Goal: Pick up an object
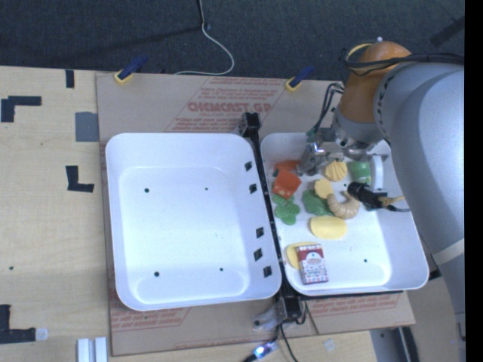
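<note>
My gripper (323, 157) hangs low over the back of the right bin (377, 274), just above a cluster of small toy foods. Under and around it lie an orange-red piece (286, 180), a pale yellow ridged piece (336, 170), a green piece (360, 172) and a tan curved piece (345, 207). Further forward sit a green leafy piece (286, 211), another green piece (314, 201), a yellow oval (328, 227) and a small red-and-white box (312, 264). I see nothing lifted off the bin floor.
The left bin (121, 202) stands beside the right one, with a black clip rail (259, 202) between them. Both rest on a cardboard sheet (219, 108). The grey arm (426, 149) fills the right side above the right bin.
</note>
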Controlling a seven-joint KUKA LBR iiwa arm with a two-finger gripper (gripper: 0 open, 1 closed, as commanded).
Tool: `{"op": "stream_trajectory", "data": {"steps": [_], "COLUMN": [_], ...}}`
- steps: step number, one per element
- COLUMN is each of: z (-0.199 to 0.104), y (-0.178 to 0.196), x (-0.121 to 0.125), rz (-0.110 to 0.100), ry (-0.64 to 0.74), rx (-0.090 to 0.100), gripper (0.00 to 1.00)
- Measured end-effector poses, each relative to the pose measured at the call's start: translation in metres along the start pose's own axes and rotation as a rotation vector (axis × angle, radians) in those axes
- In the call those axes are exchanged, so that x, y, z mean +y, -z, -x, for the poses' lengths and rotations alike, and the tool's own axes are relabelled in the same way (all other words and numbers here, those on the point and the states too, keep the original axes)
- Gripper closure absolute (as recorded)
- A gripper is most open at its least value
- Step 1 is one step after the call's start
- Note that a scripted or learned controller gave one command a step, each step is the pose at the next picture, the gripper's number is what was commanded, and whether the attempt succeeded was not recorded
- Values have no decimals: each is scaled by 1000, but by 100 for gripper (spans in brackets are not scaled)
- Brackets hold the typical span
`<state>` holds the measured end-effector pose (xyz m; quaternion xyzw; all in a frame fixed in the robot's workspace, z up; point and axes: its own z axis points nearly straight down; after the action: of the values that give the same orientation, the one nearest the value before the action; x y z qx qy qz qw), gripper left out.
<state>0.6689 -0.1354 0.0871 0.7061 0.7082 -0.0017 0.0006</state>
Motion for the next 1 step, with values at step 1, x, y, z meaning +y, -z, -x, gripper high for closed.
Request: {"op": "stream_trajectory", "data": {"steps": [1], "z": [-5], "y": [-2], "x": [-57], "rz": [-1], "ry": [-3], "rx": [3], "gripper": [100]}}
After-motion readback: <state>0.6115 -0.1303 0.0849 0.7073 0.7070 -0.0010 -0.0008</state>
